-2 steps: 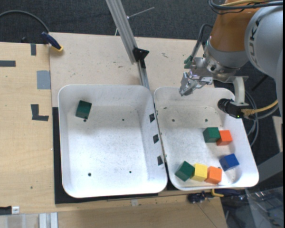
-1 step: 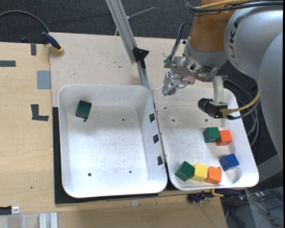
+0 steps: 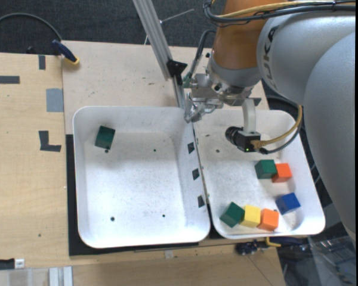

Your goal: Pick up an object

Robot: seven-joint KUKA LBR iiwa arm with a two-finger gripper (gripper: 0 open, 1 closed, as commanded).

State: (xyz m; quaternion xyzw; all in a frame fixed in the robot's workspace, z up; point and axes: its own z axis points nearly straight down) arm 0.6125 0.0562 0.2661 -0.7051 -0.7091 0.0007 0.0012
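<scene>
Closest to the camera, the right bin [image 3: 310, 186] has a little row of three cubes along its near wall, touching side to side: green cube [image 3: 232, 214], yellow cube [image 3: 251, 215] and orange cube [image 3: 268, 218]. They're cubes, so there's no real long axis on any one of them, but the row itself runs left to right, and the green one sits turned a bit on a corner. Just behind the row is a blue cube [image 3: 287, 202], also twisted slightly, off on its own. Further back there's a second green cube [image 3: 265, 169] touching a second orange cube [image 3: 281, 172]. So that's six in the right bin. The left bin [image 3: 83, 177] holds just one dark green cube [image 3: 105, 137], up in its far left corner, well apart from everything else. Total count: seven cubes, three green, two orange, one yellow, one blue, in two bins. At the far end, the gripper [image 3: 193, 113] hangs over the top of the wall where the two bins meet, with nothing in it that I can see, and I honestly can't tell if it's open or closed from this angle.
</scene>
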